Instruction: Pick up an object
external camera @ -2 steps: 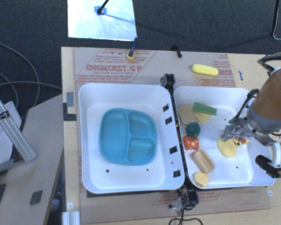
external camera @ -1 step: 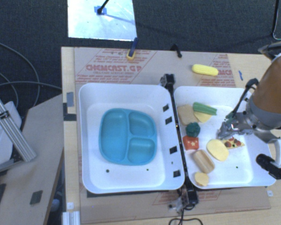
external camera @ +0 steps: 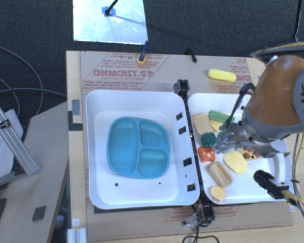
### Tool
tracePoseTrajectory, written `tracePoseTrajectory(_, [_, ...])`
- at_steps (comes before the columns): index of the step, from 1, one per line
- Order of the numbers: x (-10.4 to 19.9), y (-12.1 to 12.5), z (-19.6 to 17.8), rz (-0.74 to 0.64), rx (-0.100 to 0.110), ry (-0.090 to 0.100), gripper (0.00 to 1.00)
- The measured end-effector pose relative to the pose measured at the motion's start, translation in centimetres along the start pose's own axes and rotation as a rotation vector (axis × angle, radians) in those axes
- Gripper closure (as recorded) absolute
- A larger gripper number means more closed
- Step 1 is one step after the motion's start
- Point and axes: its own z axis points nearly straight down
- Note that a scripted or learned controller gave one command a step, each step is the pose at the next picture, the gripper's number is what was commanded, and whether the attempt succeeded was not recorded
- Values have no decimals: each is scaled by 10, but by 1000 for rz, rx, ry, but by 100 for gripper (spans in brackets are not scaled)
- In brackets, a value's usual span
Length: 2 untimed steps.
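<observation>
- Gripper (external camera: 224, 144) hanging low inside right bin (external camera: 278, 194), just above toy food — jaw state: cannot tell, nothing seen between them.
- Green piece (external camera: 209, 138) and red piece (external camera: 206, 154) lying beside it.
- Blue tray (external camera: 138, 148) sitting in left bin (external camera: 104, 108).

A broad orange band (external camera: 276, 92) is seen on the arm (external camera: 294, 103), flanked by grey casing. A black cable (external camera: 236, 108) is run along the wrist, and the gripper (external camera: 224, 142) is built of dull grey metal.

Assorted toy food (external camera: 220, 173) in right bin (external camera: 243, 194)
</observation>
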Motion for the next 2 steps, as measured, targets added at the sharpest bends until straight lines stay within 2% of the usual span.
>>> tracePoseTrajectory(1, [44,0,1,3,2,-1,100])
tracePoseTrajectory(2, [53,1,-11,6,1,-2,100])
